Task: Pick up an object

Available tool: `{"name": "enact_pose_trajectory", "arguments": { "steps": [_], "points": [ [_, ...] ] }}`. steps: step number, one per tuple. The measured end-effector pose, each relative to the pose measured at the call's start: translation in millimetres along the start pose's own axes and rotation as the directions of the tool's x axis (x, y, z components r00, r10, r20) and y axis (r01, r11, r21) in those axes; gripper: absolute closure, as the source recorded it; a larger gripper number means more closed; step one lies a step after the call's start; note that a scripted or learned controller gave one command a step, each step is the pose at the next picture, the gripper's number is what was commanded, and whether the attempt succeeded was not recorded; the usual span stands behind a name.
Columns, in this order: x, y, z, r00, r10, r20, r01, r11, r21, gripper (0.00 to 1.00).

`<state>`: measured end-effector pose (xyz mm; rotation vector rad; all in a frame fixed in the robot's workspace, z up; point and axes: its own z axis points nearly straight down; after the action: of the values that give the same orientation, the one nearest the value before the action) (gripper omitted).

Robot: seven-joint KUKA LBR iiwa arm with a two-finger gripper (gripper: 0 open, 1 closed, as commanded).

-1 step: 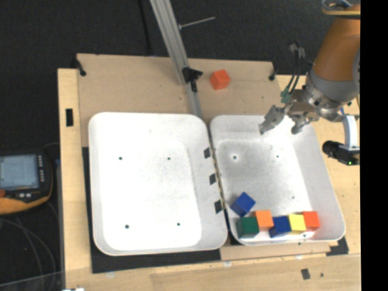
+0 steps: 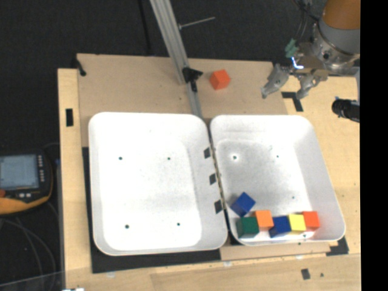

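My gripper (image 2: 290, 88) hangs over table (image 2: 139, 83) behind right bin (image 2: 321, 162), fingers spread, gripping nothing. Cubes (image 2: 276, 222) crowd bin's near wall, touching. I judge risk: fingers jam between neighbours, or wall blocks closing. Orange cube (image 2: 220, 79) sits alone on table.

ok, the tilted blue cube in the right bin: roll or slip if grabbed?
The blue cube looks rigid with flat faces, so it probably won't roll. It sits turned against the row beside it, so the gripper could clip the green cube.
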<state>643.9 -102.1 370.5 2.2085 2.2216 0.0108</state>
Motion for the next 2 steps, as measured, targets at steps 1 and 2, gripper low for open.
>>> {"name": "enact_pose_trajectory", "arguments": {
  "steps": [1, 2],
  "points": [
    [-65.1, -23.4, 119.7, 1.000, 0.011, 0.000, -0.011, 1.000, 0.019, 0.00],
    [-19.9, -4.7, 17.4, 1.000, 0.000, 0.000, 0.000, 1.000, 0.000, 0.00]
  ]
}}
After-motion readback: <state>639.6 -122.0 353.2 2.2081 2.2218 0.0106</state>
